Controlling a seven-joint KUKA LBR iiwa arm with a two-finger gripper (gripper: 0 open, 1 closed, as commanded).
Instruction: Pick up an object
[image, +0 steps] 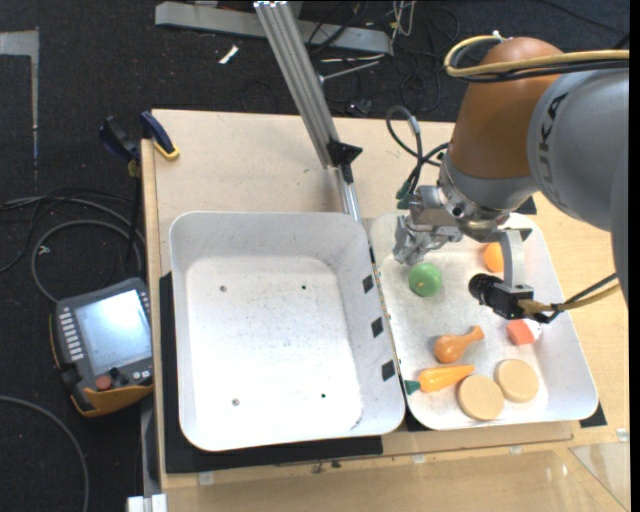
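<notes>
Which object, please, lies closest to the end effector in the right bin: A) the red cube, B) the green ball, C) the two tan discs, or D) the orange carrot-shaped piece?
B: the green ball sits just below the end effector near the right bin's upper left.

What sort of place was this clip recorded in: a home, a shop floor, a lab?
Most likely a robotics lab or test cell. A wooden bench bears two white bins, the right one holding toy food such as a green ball. A teach pendant and loose cables lie on the dark floor beside it.
</notes>
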